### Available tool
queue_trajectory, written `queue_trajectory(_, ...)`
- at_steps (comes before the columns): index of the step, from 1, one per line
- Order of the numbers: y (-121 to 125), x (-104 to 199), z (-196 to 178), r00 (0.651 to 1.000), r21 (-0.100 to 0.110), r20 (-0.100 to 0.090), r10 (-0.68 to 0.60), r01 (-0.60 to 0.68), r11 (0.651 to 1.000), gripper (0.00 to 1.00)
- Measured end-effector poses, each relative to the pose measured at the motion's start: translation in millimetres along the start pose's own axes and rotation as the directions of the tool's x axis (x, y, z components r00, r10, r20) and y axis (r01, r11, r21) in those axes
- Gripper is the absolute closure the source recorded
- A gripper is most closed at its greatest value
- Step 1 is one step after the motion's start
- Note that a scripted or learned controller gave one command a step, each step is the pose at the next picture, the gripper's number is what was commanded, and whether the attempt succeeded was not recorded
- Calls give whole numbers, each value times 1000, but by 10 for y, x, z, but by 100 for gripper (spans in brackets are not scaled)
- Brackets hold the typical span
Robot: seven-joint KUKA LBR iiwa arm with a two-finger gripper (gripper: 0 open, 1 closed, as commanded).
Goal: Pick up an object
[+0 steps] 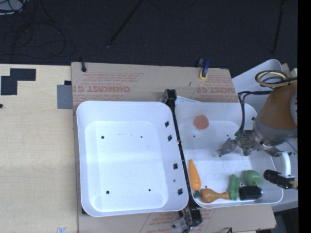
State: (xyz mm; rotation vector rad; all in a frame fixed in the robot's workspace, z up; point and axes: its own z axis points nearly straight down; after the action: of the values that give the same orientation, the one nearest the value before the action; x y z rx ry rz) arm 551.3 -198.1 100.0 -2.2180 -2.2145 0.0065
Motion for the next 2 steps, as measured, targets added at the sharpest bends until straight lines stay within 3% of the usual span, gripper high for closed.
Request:
queue_trajectory(1, 22, -18, -108, 1000, -4, 1, 4, -4, 1000, 100)
queue_trajectory(2, -444, 1006, 2, 1000, 1, -4, -7, 7, 1000, 100)
